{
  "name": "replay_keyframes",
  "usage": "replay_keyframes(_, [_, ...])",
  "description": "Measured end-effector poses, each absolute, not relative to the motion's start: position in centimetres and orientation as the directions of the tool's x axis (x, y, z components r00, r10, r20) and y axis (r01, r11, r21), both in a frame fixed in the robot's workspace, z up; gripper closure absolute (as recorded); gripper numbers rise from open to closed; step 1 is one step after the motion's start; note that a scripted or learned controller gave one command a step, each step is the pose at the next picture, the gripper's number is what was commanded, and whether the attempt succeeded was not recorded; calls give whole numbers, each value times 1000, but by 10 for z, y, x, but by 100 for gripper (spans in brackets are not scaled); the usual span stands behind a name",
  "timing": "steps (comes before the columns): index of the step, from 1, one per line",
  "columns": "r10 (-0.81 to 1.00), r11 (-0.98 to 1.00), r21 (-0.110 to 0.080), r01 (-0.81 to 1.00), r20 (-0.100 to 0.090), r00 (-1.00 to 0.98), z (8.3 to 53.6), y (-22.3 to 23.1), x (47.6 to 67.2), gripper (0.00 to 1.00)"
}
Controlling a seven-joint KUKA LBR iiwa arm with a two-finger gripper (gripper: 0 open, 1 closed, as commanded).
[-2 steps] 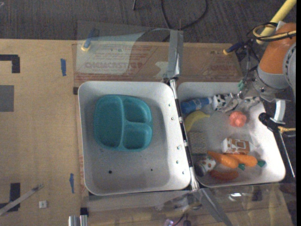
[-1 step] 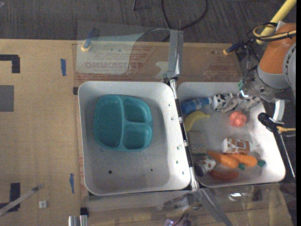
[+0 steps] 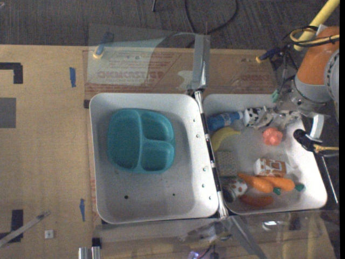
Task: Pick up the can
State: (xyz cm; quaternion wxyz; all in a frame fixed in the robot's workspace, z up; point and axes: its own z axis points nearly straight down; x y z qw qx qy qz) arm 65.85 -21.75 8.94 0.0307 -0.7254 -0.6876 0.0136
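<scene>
Cans come first: a small can (image 3: 235, 189) lies on its side in the near left corner of the right bin (image 3: 318, 198). Just beside it are a red sausage (image 3: 256, 200) and an orange carrot (image 3: 266, 183). A little farther back sits a milk carton (image 3: 269, 167), then a yellow banana (image 3: 223, 137) and a pink ball (image 3: 273, 137). At the far end the gripper (image 3: 273, 114) hangs over the bin near a blue bottle (image 3: 223, 120), well apart from the can. I cannot tell if it is open or closed. The left bin (image 3: 102, 198) holds a teal plate (image 3: 140, 140).
</scene>
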Motion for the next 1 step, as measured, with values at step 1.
replay_keyframes(1, [996, -85, -66, 994, 20, 87, 89, -216, 658, 0])
